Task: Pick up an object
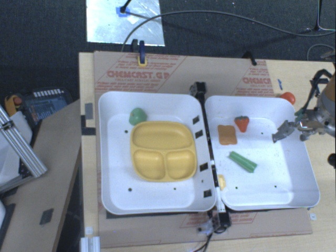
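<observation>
The two white bins lay side by side, the left bin (113, 193) bearing a yellow divided tray (160, 150) with a small green ball (138, 115) just beyond its far-left corner. The right bin (294, 188) held the likeliest targets: a green stick (242, 161) near its middle, a tan block (227, 135) and, just beside it, a red strawberry-like piece (241, 123). The gripper (280, 134) hung over the right bin's right part, well apart from all three, carrying nothing; whether it was apart or together could not be told. A descent from there would probably meet bare bin floor. The arm reached in low from the right, tilted towards the bin's centre.
</observation>
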{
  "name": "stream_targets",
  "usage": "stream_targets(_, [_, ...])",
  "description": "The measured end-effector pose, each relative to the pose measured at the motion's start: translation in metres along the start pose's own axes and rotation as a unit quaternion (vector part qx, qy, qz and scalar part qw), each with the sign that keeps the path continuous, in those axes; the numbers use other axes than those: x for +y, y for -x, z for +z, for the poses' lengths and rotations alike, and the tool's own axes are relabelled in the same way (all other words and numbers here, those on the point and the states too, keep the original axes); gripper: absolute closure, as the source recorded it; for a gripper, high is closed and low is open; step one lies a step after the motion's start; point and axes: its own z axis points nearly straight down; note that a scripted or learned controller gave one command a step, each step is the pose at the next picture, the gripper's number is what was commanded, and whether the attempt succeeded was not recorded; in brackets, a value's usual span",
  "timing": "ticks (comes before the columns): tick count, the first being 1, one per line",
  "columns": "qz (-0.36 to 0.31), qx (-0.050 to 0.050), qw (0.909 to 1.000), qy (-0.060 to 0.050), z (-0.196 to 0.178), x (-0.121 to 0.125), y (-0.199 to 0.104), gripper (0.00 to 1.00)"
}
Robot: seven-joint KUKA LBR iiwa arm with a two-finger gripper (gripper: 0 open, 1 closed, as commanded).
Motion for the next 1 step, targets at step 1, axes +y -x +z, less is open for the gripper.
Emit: stream_targets(1, [-0.002, -0.001, 1.0000, 0.005, -0.0058, 0.0029, -0.0005, 0.00])
